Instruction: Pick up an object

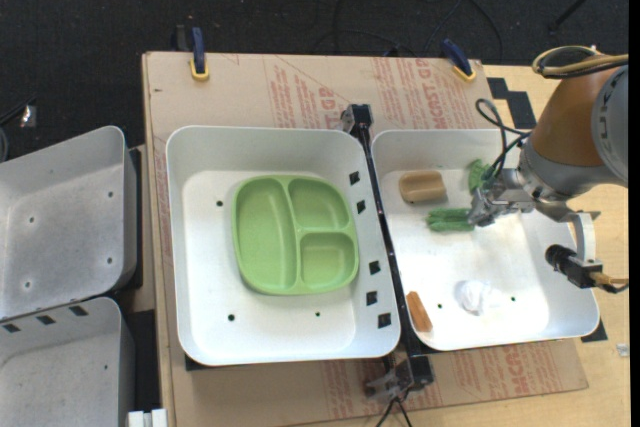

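Bench (260,85) bearing two white bins (200,245)

White on white for the two bins: the left bin (200,245) and the right bin (530,285), both dotted with small dark holes. Well to the left of the end effector (483,207), the divided plate (297,234) is a pale lime green. The end effector itself is dull grey metal, under an arm (580,130) of grey and orange-brown. Touching it on the left, a green object (450,219), darker than the plate. Up-left, a tan-brown block (422,186). Below it, a crumpled white object (474,296); down-left of that, a small orange-brown piece (419,312). The tabletop (270,90) is cardboard brown with faded red lettering, yellow clamps (199,65) at its far edge.
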Motion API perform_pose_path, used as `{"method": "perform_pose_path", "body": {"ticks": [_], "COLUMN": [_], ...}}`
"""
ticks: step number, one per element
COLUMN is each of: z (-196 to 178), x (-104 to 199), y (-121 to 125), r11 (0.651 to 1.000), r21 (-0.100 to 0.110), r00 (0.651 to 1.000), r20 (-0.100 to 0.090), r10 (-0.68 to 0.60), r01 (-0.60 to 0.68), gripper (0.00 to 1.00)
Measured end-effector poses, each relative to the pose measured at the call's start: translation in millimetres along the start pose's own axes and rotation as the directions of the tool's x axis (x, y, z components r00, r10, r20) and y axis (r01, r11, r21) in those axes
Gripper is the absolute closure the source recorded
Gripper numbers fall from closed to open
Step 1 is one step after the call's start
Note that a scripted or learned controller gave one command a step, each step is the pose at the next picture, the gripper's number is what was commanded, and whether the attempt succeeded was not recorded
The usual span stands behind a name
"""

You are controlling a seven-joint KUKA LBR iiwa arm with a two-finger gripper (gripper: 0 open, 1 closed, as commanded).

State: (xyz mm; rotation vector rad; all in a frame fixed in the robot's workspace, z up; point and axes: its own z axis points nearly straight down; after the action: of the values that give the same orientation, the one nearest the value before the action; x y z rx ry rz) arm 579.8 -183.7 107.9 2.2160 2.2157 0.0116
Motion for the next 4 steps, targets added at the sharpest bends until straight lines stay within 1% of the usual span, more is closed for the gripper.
{"method": "perform_pose_path", "body": {"ticks": [1,2,3,4], "z": [-48,-108,-146,-136], "x": [-6,-9,-9,36], "y": [9,3,5,0], "r11": [1.000,1.000,1.000,1.000], "r21": [0.005,0.005,0.006,0.012], "r00": [1.000,1.000,1.000,1.000], "r20": [0.002,0.002,0.002,-0.001], "r10": [-0.002,-0.002,-0.003,-0.006], "r01": [0.002,0.002,0.003,0.006], "gripper": [1.00,1.00,1.00,1.00]}}
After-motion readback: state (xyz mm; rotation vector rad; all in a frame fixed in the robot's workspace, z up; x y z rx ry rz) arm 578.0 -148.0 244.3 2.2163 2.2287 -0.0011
